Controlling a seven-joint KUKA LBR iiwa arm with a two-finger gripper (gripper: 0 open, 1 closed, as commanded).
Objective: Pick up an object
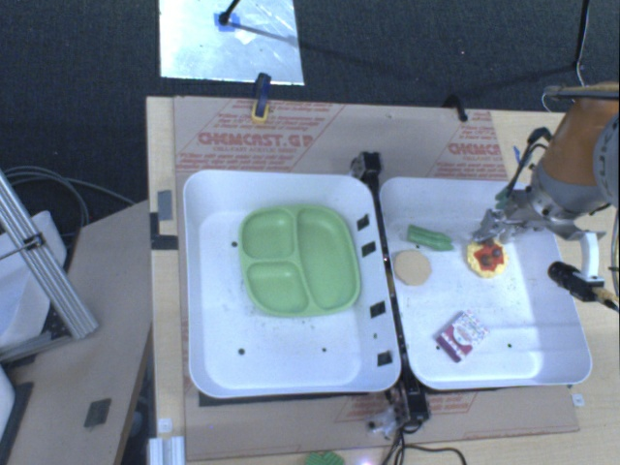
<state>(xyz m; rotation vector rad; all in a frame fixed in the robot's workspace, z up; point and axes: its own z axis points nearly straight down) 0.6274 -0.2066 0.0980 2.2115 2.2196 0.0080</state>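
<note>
End effector (pixel 492 229) sits low in the right bin (pixel 552 356), at the end of the grey arm with its orange band (pixel 586 129) that reaches in from the right. Its tips are just above and touching the upper left edge of a yellow and red toy (pixel 487 259), but the view is too small and cluttered there to tell whether they are apart, together or clamped on anything.

Left of the toy, near the bin's upper middle, lies a green bean-shaped piece (pixel 428 237), slightly tilted. Just below it and close to the bin's left wall rests a round tan disc (pixel 414 267). Further toward the front of the same bin, well apart from the others, lies a small red and white packet (pixel 461 335), turned at an angle.

The left bin (pixel 208 356) holds a light green divided plate (pixel 297 261) with three compartments, lying flat near its middle. Both bins stand side by side on a surface (pixel 291 136) covered with brown printed cardboard. Beyond the surface's far edge a shiny silver sheet (pixel 194 27) lies on the dark floor, and a metal frame (pixel 39 260) stands at the left.
</note>
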